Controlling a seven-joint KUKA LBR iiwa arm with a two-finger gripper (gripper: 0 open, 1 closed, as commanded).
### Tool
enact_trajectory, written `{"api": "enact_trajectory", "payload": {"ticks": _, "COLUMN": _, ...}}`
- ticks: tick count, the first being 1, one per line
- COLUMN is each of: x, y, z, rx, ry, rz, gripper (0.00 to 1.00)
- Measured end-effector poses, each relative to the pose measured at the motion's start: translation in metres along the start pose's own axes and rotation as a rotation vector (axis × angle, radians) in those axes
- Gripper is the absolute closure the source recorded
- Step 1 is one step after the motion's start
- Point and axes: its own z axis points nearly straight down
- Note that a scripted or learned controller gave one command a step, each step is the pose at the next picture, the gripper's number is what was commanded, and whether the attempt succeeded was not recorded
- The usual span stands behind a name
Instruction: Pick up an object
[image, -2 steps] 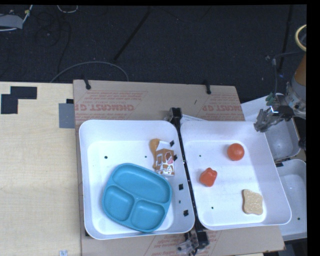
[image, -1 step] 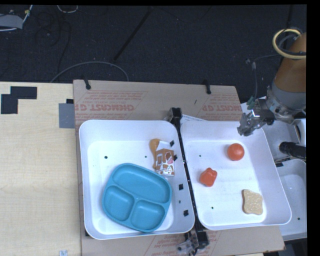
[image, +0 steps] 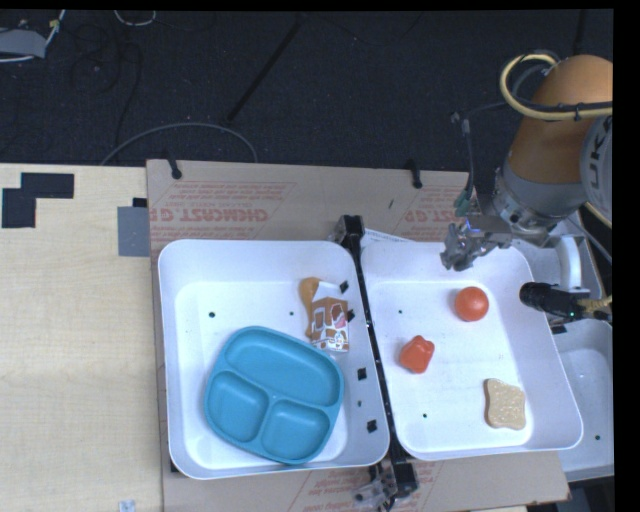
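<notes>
In the right bin (image: 545, 340) lie a red tomato (image: 472, 303), a red pepper (image: 417, 354) and a tan slice of bread (image: 505, 404). The left bin (image: 185, 290) holds a blue divided plate (image: 272, 394) and a small printed packet (image: 327, 322) with a brown piece (image: 310, 291) beside it. My gripper (image: 462, 251) hangs over the far edge of the right bin, above and slightly left of the tomato, with nothing visible between its fingers.
A black divider (image: 365, 340) separates the two bins. Cardboard (image: 260, 205) lies under both bins. A black fitting (image: 548, 297) sticks in from the right beside the right bin's rim. Cables cross the dark floor behind the bench.
</notes>
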Motion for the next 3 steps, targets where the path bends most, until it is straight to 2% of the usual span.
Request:
{"api": "enact_trajectory", "payload": {"ticks": 1, "x": 0.063, "y": 0.000, "z": 0.003, "rx": 0.001, "ry": 0.000, "rz": 0.000, "gripper": 1.00}}
{"api": "enact_trajectory", "payload": {"ticks": 2, "x": 0.112, "y": -0.010, "z": 0.016, "rx": 0.002, "ry": -0.001, "rz": 0.001, "gripper": 1.00}}
{"api": "enact_trajectory", "payload": {"ticks": 3, "x": 0.169, "y": -0.017, "z": 0.009, "rx": -0.001, "ry": -0.001, "rz": 0.000, "gripper": 1.00}}
